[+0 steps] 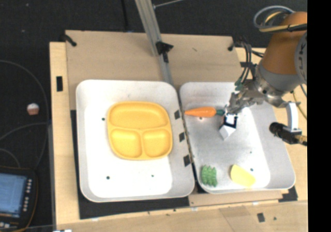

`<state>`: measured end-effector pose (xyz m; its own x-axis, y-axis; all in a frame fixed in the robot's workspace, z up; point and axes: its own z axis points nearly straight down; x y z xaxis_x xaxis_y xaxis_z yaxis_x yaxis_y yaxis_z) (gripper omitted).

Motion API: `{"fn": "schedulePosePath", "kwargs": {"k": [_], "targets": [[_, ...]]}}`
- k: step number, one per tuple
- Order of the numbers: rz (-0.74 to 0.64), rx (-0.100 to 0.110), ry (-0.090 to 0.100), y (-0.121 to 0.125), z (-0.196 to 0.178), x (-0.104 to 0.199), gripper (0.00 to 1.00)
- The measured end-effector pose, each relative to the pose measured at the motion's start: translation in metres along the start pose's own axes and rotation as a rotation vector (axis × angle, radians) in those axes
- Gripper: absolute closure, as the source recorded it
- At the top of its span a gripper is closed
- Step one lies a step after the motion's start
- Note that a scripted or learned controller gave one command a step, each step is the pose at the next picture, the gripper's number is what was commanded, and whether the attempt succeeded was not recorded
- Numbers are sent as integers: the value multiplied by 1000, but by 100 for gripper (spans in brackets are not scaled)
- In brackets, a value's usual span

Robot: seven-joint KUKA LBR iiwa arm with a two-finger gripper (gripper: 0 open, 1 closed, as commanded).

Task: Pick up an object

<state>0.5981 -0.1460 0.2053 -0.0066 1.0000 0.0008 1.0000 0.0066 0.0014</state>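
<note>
You are seeing a yellow three-compartment plastic tray sitting in the left bin. In the right bin, the gripper is hovering beside an orange plastic carrot; its grip I cannot tell. Judging by this, you're mid-approach; next comes closing squarely.

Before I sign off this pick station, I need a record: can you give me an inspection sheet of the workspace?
Surface: wooden bench bearing left bin and right bin.
Job's things: in the right bin, carrot at the hand, green piece and yellow piece near the front edge.
Clutter: yellow divided tray in the left bin.
Grippers: hand low over the right bin, beside the carrot's tip; no grasp seen.
Cables: black wires along the arm; thin cable on the dark floor.
Surroundings: metal pole, screen device.
</note>
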Motion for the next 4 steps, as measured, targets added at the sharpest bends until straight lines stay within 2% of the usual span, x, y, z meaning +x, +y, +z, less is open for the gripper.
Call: {"fn": "schedulePosePath", "kwargs": {"k": [2,3,4], "targets": [[-2,-3,1,12,-27,95,100],[0,0,0,21,-21,142,100],[-1,-1,1,29,-40,194,100]]}}
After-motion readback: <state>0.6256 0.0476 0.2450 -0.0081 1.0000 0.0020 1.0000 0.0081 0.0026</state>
